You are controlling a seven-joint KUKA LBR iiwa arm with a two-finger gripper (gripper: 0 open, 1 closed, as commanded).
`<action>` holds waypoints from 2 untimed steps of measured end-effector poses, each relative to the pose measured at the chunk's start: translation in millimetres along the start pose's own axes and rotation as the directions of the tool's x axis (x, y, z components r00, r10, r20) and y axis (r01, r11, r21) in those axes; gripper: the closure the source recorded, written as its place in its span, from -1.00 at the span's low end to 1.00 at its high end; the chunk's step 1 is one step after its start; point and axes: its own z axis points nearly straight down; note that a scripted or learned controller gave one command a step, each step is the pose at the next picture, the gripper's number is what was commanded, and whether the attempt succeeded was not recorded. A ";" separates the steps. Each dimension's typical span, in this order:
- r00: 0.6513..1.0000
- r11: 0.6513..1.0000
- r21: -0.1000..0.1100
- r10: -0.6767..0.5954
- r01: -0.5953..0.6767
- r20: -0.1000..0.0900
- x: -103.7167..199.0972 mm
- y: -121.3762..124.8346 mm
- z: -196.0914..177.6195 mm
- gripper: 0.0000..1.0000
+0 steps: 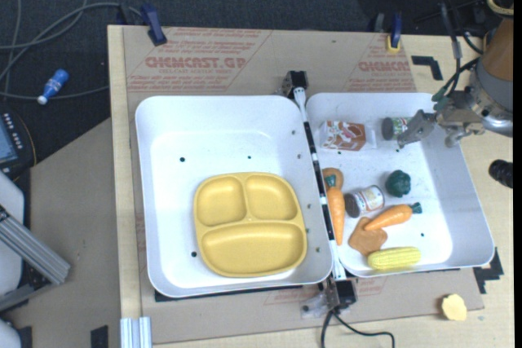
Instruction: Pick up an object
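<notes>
The fingers [413, 132] hang over the far end of the right bin [465, 200], spread apart with nothing between them. Just beside their tips lies a small green-labelled can [395, 127], and further from the arm a flat brown packet [343, 135]. Nearer the camera sit a dark green rounded lump [399, 182], a silvery tin [364, 200] on its side, a smooth orange carrot [389, 216], a tan biscuit-shaped piece [367, 239] and a bumpy yellow corn cob [394, 258]. A second carrot [335, 212] lies along the bin's wall. The left bin [163, 175], well apart from the fingers, holds a glossy yellow three-section plate [249, 224]. Both bins rest on the cardboard-covered worktop [212, 53].
</notes>
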 end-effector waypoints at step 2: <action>1.000 1.000 0.008 0.001 -0.001 -0.003 4.4 -28.8 149.0 -1.00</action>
